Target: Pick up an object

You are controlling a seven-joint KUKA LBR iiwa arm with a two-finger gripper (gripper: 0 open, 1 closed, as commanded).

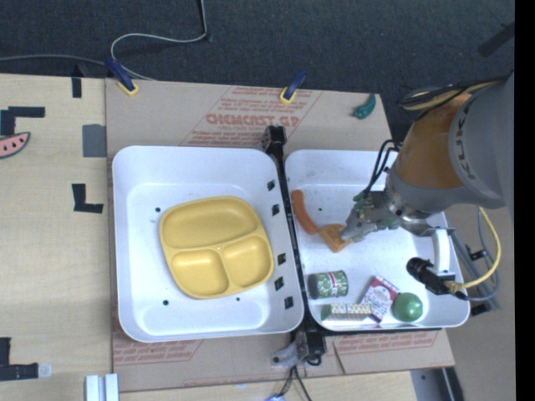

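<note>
Green ball sits in the near right corner of the right bin, with a red-and-white packet, a strip of small items and a green-labelled can lined up along that bin's near edge. Further in, the gripper is down right at an orange curved toy mid-bin; can't tell if the jaws are apart or clamped on it. Left bin has a yellow divided plate sitting in its middle.
</note>
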